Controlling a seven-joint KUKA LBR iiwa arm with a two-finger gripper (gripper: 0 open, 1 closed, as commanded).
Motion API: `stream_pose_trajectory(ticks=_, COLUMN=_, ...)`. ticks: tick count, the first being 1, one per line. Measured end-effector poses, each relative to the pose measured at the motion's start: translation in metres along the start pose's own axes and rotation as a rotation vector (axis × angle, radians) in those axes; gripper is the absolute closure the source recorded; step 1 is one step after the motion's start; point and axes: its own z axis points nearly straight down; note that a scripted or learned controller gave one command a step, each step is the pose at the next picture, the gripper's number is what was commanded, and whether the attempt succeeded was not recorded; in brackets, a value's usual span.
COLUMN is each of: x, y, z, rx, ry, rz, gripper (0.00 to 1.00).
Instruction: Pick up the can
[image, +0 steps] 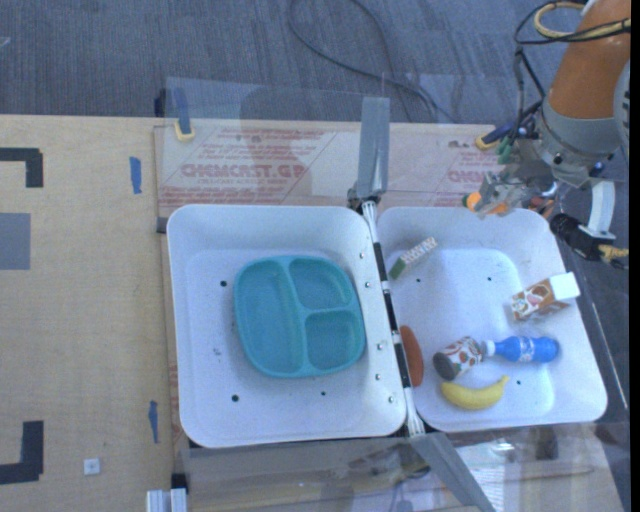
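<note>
A small can-like cylinder (459, 357) with a brown-and-white print lies on its side in the front part of the right bin (575, 400). It sits end to end with a blue bottle (522, 349). My gripper (499, 193) hangs over the back rim of the right bin, far behind the can and well apart from it. The grey arm with its orange band (588, 75) comes in from the upper right. I see nothing held in the gripper.
The right bin also holds a yellow banana (473, 392) just in front of the can, a brown-and-white carton (542, 297), a green-and-white stick (413, 255) and a reddish sausage shape (411, 355) by the divider. A teal divided plate (298, 315) fills the left bin (200, 400).
</note>
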Motion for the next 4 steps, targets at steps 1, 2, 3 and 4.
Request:
stream_pose_trajectory(ticks=1, x=-0.010, y=0.000, z=0.011, rx=-0.003, ry=0.001, rz=-0.028, gripper=1.00)
stream_pose_trajectory(ticks=2, x=0.019, y=-0.017, z=-0.011, rx=-0.012, ry=-0.001, rz=-0.065, gripper=1.00)
stream_pose_trajectory(ticks=3, x=0.020, y=-0.006, z=0.010, rx=-0.011, ry=-0.001, rz=-0.060, gripper=1.00)
stream_pose_trajectory(ticks=4, x=0.024, y=-0.020, z=-0.003, rx=-0.011, ry=0.000, rz=-0.036, gripper=1.00)
